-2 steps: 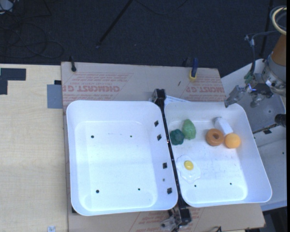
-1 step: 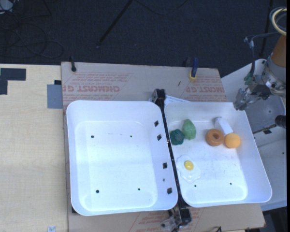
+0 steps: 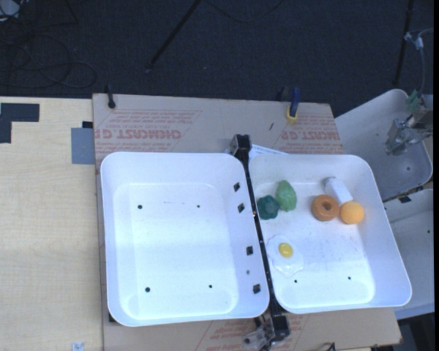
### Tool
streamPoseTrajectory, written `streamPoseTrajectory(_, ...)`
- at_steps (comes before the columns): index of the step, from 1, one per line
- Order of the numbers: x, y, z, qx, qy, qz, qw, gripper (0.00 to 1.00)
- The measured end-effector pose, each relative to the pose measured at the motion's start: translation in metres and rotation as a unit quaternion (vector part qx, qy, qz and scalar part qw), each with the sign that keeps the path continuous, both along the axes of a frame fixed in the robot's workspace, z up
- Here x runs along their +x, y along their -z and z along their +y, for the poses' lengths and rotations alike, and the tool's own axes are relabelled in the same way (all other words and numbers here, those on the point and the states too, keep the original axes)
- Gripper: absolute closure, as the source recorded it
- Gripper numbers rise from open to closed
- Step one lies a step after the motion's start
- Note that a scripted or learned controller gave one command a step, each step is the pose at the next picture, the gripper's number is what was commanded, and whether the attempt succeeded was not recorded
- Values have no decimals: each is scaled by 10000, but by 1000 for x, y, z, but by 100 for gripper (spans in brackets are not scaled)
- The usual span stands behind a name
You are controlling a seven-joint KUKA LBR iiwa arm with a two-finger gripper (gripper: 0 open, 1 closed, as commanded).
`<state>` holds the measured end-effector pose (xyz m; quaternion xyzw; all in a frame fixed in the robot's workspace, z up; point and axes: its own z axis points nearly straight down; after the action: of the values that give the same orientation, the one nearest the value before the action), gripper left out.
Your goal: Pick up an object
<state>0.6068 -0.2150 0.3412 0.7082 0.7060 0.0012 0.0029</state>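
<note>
Six small objects are being kept in the shallow white plastic bin point(image 3: 336, 273) nearer the arm: a dark teal lump point(image 3: 268, 208) and a lighter green lump point(image 3: 286, 195) lying touching near the divider, an orange ring-shaped toy point(image 3: 325, 208) touching an orange ball point(image 3: 352, 213), a short white cylinder point(image 3: 339, 190) just behind the ring, and a flat white fried-egg toy with a yellow yolk point(image 3: 285, 252) lying apart, closer to the camera. Beside it, the second shallow white bin point(image 3: 172, 247) is being left out of the work.

No grasp is being made at this moment; the task is being judged to be at its approach step, with nothing yet lifted. What is being taken for the gripper point(image 3: 407, 129), a small metal assembly at the far edge of the bench, is being held well apart from every object, touching none of them. Whether it is parted or closed cannot be told at this size.

A target is being called for next. The ball and the ring are being judged the nearest candidates, though their contact may be making a clean descent harder; the egg toy, lying alone, is being judged too flat for an easy pinch.
</note>
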Motion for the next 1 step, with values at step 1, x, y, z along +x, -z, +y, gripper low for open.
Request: streamPoseTrajectory(1,-33,-120,38,4,-33,-2,10000,100)
